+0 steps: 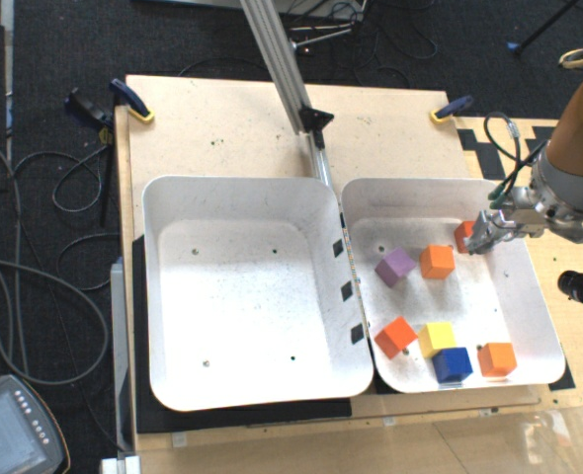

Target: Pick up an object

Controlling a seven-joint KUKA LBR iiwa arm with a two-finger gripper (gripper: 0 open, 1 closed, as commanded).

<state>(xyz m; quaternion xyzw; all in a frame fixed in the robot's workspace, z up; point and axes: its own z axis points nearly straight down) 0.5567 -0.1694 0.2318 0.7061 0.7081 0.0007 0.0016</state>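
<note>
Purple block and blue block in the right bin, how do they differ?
The purple block is pale violet; the blue block is a deep, saturated blue. The purple block sits alone in the upper part of the right bin, with bare floor all round it; the blue block lies near the bin's front edge, pressed against a yellow block. Both are small cubes of similar size.

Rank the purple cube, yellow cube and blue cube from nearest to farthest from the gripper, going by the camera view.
From the gripper:
1. purple cube, mid right bin, to the gripper's left in the view.
2. yellow cube, toward the bin's near edge.
3. blue cube, just below the yellow one.
</note>
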